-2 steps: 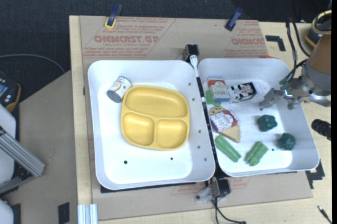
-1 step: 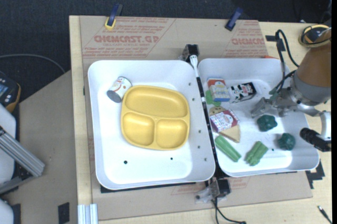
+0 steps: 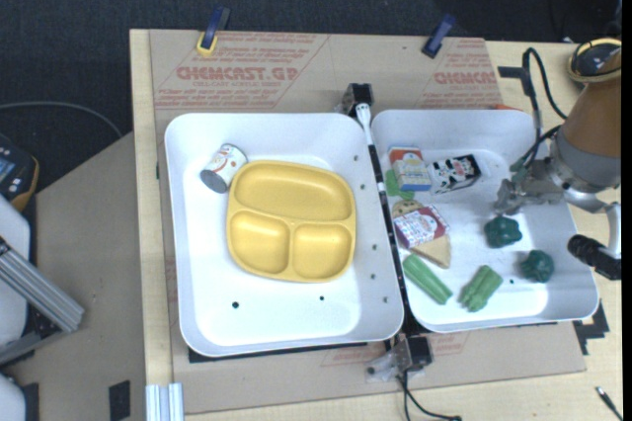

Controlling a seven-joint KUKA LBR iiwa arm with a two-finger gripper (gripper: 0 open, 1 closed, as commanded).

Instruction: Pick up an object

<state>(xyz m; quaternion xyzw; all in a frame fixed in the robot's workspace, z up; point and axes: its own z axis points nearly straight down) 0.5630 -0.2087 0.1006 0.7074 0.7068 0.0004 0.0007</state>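
The arm reaches in over the right bin point(image 3: 513, 125) from its right side, and its tool point(image 3: 515, 194) hangs low above the bin's floor toward the right wall, just above a dark green broccoli-like toy point(image 3: 503, 231). That placement suggests the broccoli toy is the object being lined up for the pick, since it lies almost directly under the tip with bare white floor around it. Whether the tool's tips are apart or together cannot be told from this slant, and nothing can be seen clamped in it. A second dark green lump point(image 3: 538, 264) rests near the bin's right front corner, well clear of the first. Along the front edge lie a light green ridged piece point(image 3: 481, 288) and a green pea-pod shape point(image 3: 426, 278), and beside them a pale wedge point(image 3: 431, 251) touching a red-and-white packet point(image 3: 419, 225). Toward the back left corner a small carton point(image 3: 409, 169) sits beside a black-and-white cow-patterned item point(image 3: 455, 172). These crowd the left half, so the right half offers the easier approach. In the left bin point(image 3: 197, 241) a yellow divided plate point(image 3: 291, 218) fills the middle, with a small tipped-over cup point(image 3: 224, 166) at its back left. The counter point(image 3: 148, 162) carries both bins.
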